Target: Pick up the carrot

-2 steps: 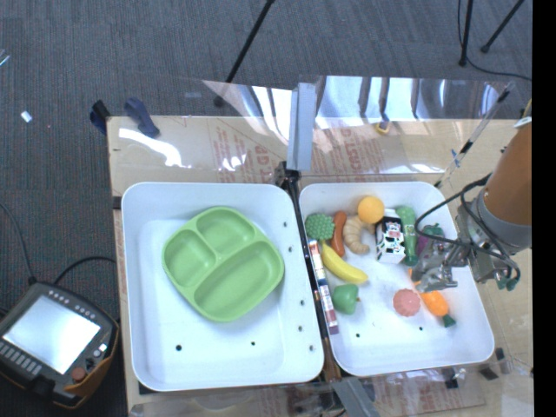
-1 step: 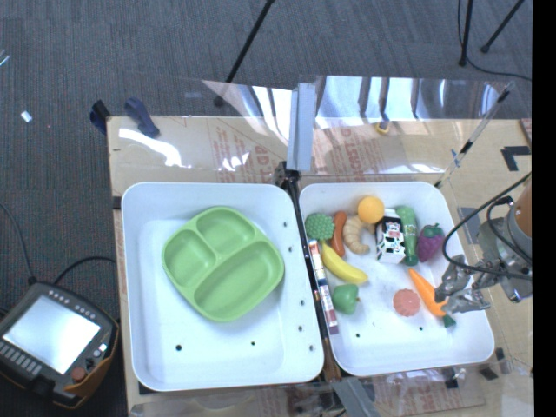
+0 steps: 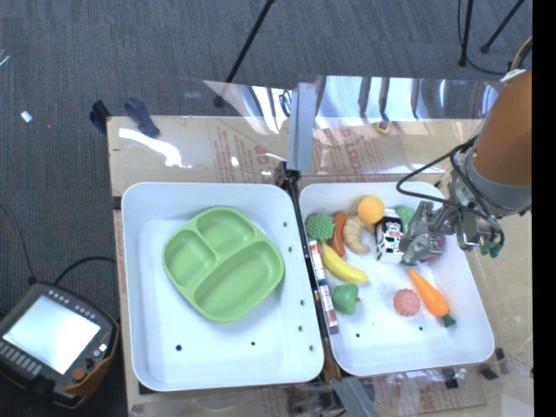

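The pincer (image 3: 420,248) hangs over the right bin (image 3: 473,341), near its upper right part, at the end of the grey arm (image 3: 499,168) that comes in from the right; if it is wide or narrow I cannot tell, and nothing is seen between its tips; the carrot (image 3: 429,293) lies just below the pincer on the bin floor, slanted, with its green end toward the lower right; it looks close to the pincer tip, but touching or not is unclear; beside the carrot, to its left, is a pink ball (image 3: 406,302); further left lie a banana (image 3: 342,266), a green pepper (image 3: 346,298), a croissant (image 3: 356,234), a broccoli (image 3: 320,226) and an orange (image 3: 371,209); a small black and white box (image 3: 390,237) stands just left of the pincer; the left bin (image 3: 152,337) holds 1 green plate (image 3: 223,263) with 3 compartments; both bins sit side by side on the counter (image 3: 200,150).
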You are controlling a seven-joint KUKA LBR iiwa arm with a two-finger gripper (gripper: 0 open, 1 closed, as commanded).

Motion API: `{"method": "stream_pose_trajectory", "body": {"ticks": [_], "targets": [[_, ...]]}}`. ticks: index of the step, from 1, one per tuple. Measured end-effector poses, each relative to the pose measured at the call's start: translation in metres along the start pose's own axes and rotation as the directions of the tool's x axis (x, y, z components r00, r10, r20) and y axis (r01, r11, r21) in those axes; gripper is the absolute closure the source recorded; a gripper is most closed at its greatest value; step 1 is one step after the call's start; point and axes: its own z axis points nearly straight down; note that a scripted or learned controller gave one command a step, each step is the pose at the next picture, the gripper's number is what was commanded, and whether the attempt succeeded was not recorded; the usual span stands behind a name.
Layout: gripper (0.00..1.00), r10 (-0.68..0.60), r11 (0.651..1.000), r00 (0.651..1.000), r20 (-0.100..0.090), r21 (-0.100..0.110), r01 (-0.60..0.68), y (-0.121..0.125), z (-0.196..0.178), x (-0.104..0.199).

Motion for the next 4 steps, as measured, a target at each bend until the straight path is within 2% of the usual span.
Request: {"method": "stream_pose_trajectory", "body": {"ticks": [1, 2, 3, 4], "targets": [[0.00, 0.306, 0.952, 0.952, 0.005, 0.001, -0.306, 0.054, -0.037, -0.073], [0.00, 0.357, 0.934, 0.933, 0.038, 0.000, -0.357, 0.040, -0.004, -0.072], [0.00, 0.456, 0.890, 0.890, 0.004, 0.002, -0.456, 0.000, 0.128, -0.063], [0.00, 0.431, 0.902, 0.902, 0.011, 0.000, -0.431, 0.009, 0.127, -0.072]]}}
